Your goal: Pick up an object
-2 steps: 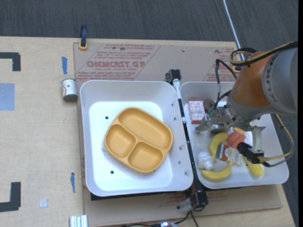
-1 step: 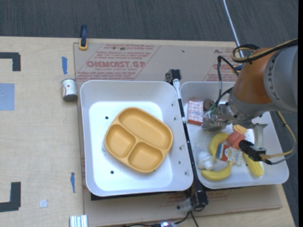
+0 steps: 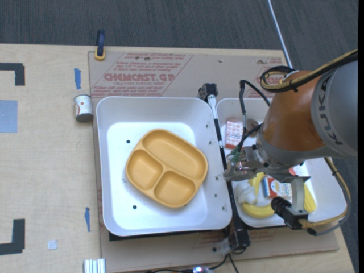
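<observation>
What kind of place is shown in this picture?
Probably a robotics lab test bench: a KUKA arm reaches over two white bins, one holding a yellow divided plate, with loose cables on carpet.

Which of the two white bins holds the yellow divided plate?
The left bin; the yellow divided plate lies in its middle. The right bin, under the arm, holds small mixed items instead.
</observation>
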Robot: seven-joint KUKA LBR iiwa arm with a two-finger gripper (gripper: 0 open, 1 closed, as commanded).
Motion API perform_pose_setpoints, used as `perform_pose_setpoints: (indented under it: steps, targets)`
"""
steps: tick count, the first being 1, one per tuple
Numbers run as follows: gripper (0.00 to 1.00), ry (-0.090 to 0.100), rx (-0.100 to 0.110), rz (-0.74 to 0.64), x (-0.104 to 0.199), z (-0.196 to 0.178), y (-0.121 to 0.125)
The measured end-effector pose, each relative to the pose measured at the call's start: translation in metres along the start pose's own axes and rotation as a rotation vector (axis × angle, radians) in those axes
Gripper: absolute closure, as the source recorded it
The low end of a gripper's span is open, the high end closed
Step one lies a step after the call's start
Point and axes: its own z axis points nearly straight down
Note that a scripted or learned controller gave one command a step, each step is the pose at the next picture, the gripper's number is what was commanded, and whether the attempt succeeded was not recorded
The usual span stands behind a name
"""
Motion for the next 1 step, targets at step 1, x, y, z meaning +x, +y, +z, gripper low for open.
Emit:
perform_pose_setpoints:
  steps: [1]
  targets:
    - [1.0,-0.002,-0.003,0.002,-0.0726,-0.0004,0.0347]
